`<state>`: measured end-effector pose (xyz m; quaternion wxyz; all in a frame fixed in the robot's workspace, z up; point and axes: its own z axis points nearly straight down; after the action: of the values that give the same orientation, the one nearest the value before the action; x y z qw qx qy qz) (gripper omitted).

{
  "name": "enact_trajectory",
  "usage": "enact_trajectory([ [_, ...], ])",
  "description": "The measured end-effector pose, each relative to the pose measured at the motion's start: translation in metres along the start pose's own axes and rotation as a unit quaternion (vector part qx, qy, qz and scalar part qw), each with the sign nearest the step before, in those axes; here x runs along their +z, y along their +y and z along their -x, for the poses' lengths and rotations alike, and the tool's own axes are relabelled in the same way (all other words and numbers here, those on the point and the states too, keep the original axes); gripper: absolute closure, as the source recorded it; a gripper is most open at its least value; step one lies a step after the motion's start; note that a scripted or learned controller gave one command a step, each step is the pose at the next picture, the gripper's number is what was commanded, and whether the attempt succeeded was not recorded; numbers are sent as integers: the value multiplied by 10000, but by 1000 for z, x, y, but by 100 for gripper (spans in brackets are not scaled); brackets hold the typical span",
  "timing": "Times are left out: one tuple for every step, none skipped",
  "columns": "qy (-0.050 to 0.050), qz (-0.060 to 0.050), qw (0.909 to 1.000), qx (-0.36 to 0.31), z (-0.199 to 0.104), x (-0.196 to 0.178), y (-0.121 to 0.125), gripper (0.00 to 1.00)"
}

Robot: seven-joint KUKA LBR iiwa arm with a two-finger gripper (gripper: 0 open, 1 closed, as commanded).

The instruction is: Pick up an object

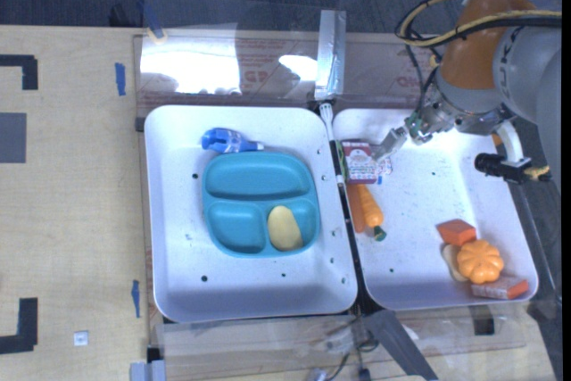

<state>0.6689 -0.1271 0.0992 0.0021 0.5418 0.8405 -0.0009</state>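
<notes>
The small red and white carton [359, 163] lies against the left wall of the right bin [428, 277], hard by the ridge where the two bins meet, so there is no room on that side. An orange carrot [366, 208] lies just below the carton, nearly touching it, along the same wall. To the carton's right the bin floor is bare and open. Well away, toward the bin's lower right corner, sit an orange pumpkin [480, 260] and a red block [456, 232]. Beyond the ridge, the left bin [169, 219] holds a blue divided tray [259, 178] with a yellow lump [285, 227] in one compartment.

The gripper [385, 146] slants down from the upper right, its tip just at the carton's upper right corner. I cannot tell how its fingers stand. The arm [500, 58] bends in from the right edge.
</notes>
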Motion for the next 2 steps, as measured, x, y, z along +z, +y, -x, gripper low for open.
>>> enact_trajectory([
  [-50, 87, 9999, -28, 0, -13, 5, 100],
  [20, 25, 10000, -37, -4, -10, 4, 0],
])
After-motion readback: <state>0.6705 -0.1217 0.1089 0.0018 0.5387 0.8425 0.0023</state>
